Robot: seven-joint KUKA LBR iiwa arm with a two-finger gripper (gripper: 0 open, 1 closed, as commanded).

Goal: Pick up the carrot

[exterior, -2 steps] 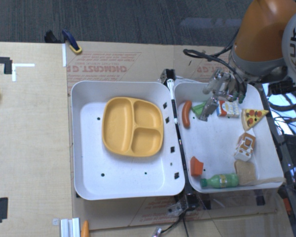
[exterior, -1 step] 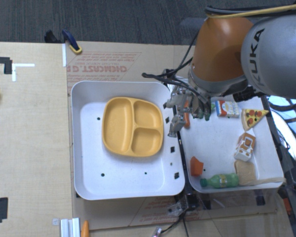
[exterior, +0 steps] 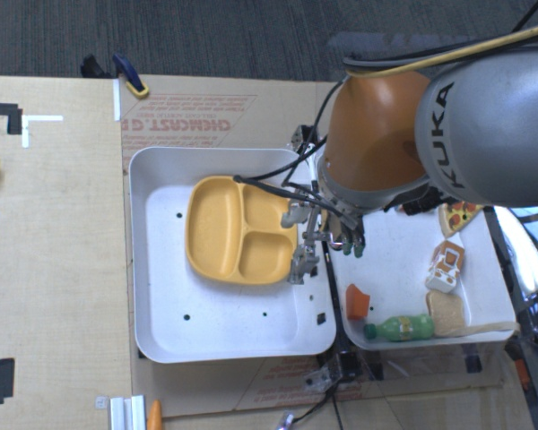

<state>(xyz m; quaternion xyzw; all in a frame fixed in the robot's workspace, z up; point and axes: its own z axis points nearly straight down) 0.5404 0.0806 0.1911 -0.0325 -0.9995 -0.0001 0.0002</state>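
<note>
The end effector [exterior: 316, 245] hangs over the bins' shared edge, its opening impossible to tell; the carrot [exterior: 357, 302] lies in the right bin's [exterior: 399, 240] near-left corner.

Two shallow white bins [exterior: 152, 330] sit side by side. The left one carries one yellow three-compartment plastic plate [exterior: 217, 231]. The right bin holds one orange carrot piece [exterior: 356, 302], one green plastic bottle [exterior: 401, 329], one pizza slice [exterior: 456, 215], one toast slice [exterior: 446, 312] and one small white carton [exterior: 445, 268].

robot lab: kuka arm [exterior: 448, 133], white bins [exterior: 143, 267]
</note>
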